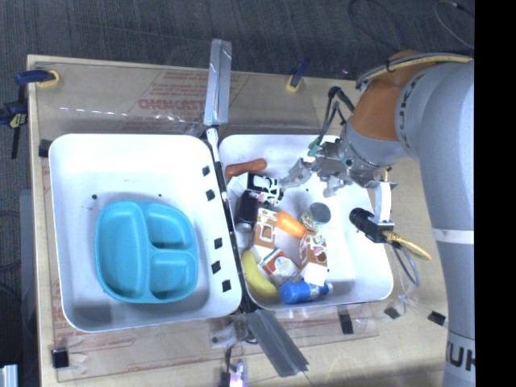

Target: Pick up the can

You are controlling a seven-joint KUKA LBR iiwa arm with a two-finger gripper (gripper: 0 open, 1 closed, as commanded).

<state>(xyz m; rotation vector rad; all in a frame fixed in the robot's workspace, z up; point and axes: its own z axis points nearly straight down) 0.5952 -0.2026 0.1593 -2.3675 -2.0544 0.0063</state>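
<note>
Camera view looks down on two white bins side by side. The left bin holds a blue tray with three sections. The right bin is full of small things in a heap.

The can sits near the middle of the right bin. Its round grey top faces up, and its label side leans on the heap. An orange carrot lies just beside it at 9 o'clock. A yellow banana lies at 7 o'clock from the can, and a blue bottle lies at 6 o'clock. A brown sausage rests at the far edge, at 11 o'clock.

The gripper hangs above the bin, at 12 o'clock from the can and near it. The view is too small and busy to tell if the pincer is spread or pressed together. It does not look like it has anything in it (though that part is hard to make out).

Plenty could go wrong from here. The can is packed in tight with the carrot and other things, so the pincer could bump a neighbor or grab the wrong one. The can also looks tilted, so it could slip or roll away when it is squeezed.
</note>
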